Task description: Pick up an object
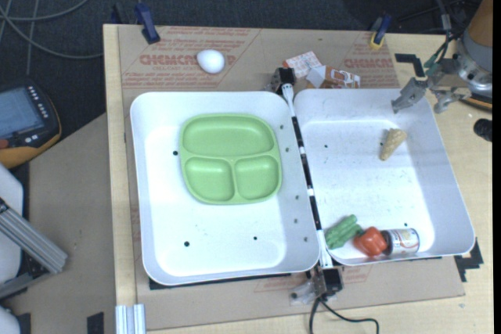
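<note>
The right bin [438, 192] holds a small beige chunk [391, 143] near its back. Along its front edge lie a green vegetable-like piece [341, 231], a red piece [371, 242] and a small labelled bottle [403, 239] on its side. My gripper [423, 95] hangs over the back right corner of this bin, to the right of and above the beige chunk. Its fingers are spread and open, with nothing between them. The left bin [156, 192] holds a green divided plate [232, 158].
A white egg-shaped ball [210, 60] and some crumpled wrappers [317, 71] lie on the cardboard behind the bins. Blue clamps [146, 23] [380, 31] hold the board's back edge. A handheld screen [23, 118] sits far left.
</note>
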You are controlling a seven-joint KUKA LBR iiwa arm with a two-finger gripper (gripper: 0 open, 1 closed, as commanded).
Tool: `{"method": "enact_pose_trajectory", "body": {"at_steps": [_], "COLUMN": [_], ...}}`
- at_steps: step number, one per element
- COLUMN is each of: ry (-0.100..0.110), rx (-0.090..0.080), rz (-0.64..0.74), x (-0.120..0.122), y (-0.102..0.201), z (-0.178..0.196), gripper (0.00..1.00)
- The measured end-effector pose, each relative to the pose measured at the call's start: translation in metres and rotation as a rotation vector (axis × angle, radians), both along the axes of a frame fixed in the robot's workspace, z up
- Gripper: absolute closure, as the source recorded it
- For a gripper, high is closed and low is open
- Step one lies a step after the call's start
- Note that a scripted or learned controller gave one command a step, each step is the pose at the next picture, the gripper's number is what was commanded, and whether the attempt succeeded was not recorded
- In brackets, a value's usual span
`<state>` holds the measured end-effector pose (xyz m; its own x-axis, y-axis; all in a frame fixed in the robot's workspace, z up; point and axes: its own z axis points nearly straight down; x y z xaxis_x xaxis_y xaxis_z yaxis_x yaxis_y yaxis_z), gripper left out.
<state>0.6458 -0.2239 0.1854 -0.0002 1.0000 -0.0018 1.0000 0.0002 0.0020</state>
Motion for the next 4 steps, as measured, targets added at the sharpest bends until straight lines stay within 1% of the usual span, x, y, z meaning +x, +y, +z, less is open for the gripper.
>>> {"method": "enact_pose_trajectory", "body": {"at_steps": [2, 3, 4], "ry": [-0.002, -0.002, -0.002], "rx": [0.000, -0.001, 0.000], "rz": [0.000, -0.001, 0.001], "x": [0.003, -0.006, -0.002], "y": [0.000, 0.000, 0.002], "z": [0.039, 0.056, 0.072], "gripper": [0.00, 0.00, 0.00]}}
